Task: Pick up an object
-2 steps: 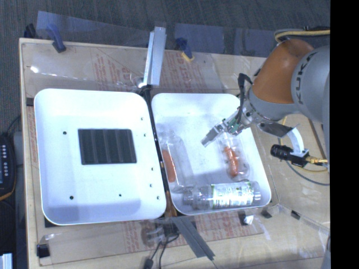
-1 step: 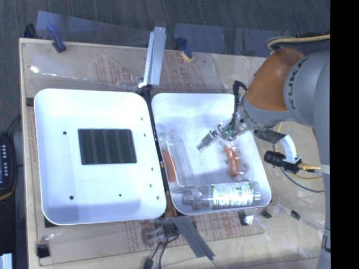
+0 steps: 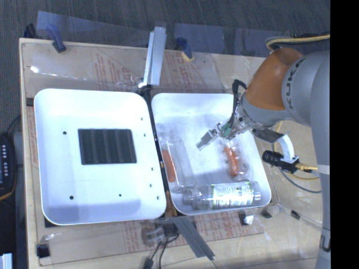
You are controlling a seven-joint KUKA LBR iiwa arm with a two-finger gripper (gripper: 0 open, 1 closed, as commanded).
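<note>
1. The right bin is the one to watch; everything else sits around it on the table.
2. The grey arm with its orange band reaches in over the right bin's far right corner.
3. The tool hangs over the middle of that bin, pointing toward the left bin. I cannot tell from here whether it is spread or pressed together, and nothing can be seen pinched in it.
4. A clear plastic bottle lies on its side along the right bin's near wall.
5. An orange, lumpy object lies inside the right bin just beside its right wall, a little nearer than the tool.
6. A slim orange stick-like item lies lengthwise in the right bin close to its left wall, with a clear wrapper or tube next to it; I cannot make out what it is.
7. Left of the right bin, touching it along the shared edge, the other bin carries a dark ribbed rectangle in its floor.
</note>
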